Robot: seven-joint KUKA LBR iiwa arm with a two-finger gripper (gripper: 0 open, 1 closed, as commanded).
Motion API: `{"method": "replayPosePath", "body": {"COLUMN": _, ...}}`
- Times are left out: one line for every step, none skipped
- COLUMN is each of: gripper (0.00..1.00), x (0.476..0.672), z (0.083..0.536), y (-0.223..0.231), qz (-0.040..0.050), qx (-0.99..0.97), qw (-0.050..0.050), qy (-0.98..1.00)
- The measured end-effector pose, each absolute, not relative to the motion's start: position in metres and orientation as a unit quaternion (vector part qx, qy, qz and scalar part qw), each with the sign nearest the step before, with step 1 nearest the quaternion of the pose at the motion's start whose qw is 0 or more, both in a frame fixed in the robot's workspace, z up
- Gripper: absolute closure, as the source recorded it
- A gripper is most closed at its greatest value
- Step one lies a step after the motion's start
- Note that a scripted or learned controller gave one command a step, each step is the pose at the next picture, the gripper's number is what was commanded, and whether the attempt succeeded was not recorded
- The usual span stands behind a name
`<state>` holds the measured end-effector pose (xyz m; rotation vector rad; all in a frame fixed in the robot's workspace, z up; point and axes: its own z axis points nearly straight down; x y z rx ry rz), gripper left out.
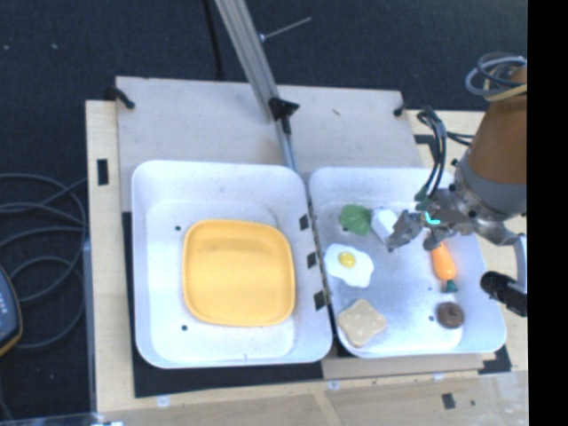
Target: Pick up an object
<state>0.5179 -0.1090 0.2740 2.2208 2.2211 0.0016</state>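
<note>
Nearest the camera, at about 6 o'clock in the right bin (493, 331), lies a slice of toast (361, 321), with a small brown doughnut (451, 314) at 5 o'clock near the bin's wall. Just beyond them a fried egg (348, 265) sits at 9 o'clock, and a carrot (443, 263) lies at 3 o'clock. Farther back, a green leafy piece (356, 219) rests at 10 o'clock beside a small white item (385, 223). Any of these could serve as the object to pick up.

The pincer (406, 232) hangs over the middle of this bin, close to the white item and between the egg and the carrot; I cannot tell how wide it stands, and nothing shows between its tips.

The left bin (151, 264) holds a yellow plate (239, 271), and the counter (346, 122) runs on behind both bins at 12 o'clock.

The risk, as I judge it: the pieces crowd together, so a descent could land between them, nudge the white item aside, or close on the thin, flat egg and slip off.
</note>
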Motion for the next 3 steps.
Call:
{"method": "replayPosePath", "body": {"gripper": 0.00, "x": 0.518, "z": 0.274, "y": -0.109, "qz": 0.0005, "qx": 0.707, "qw": 0.000, "qy": 0.707}}
{"method": "replayPosePath", "body": {"gripper": 0.00, "x": 0.514, "z": 0.226, "y": -0.118, "qz": -0.0013, "qx": 0.708, "qw": -0.001, "qy": 0.707}}
{"method": "replayPosePath", "body": {"gripper": 0.00, "x": 0.517, "z": 0.173, "y": -0.109, "qz": -0.0014, "qx": 0.707, "qw": -0.002, "qy": 0.707}}
